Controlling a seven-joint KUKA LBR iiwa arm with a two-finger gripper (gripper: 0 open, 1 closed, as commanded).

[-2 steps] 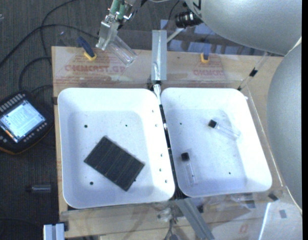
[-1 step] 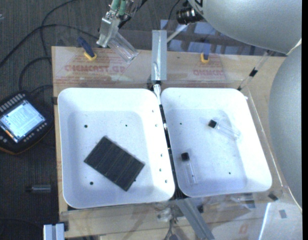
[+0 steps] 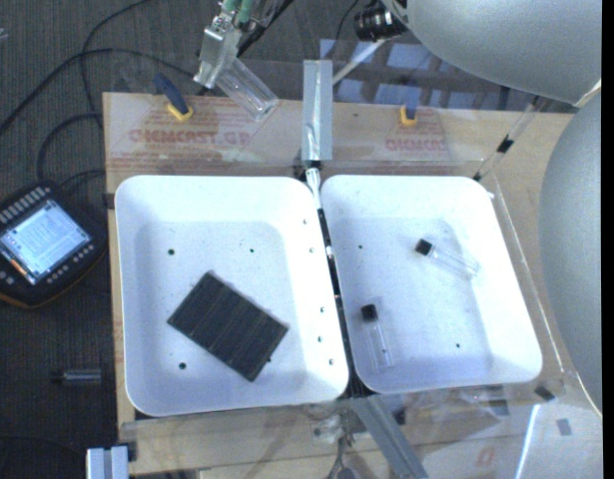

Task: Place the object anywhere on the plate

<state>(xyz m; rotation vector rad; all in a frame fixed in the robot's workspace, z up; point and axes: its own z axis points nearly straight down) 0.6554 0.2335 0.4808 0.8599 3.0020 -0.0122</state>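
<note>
While the claw hangs high at the back, beyond the far rim of the left bin, I see a clear plastic tube slanting away from its tip, down and to the right. The tube's upper end touches the claw's end, but from this angle I cannot tell whether the claw is spread or pressed together, nor whether it truly pinches the tube. Tube and claw both sit over the table's printed back strip, outside both bins.

Well apart from them, the plate, a dark ribbed rectangle, lies flat and turned at an angle in the near half of the left bin. Nothing rests on it.

In the right bin I see two more clear vials with black caps: one vial toward the back right, lying slantwise, and another vial near the bin's left wall, pointing toward the near edge.

To the left of the table a handheld pendant with a lit screen lies on the dark floor, its cable running back toward the table.
</note>
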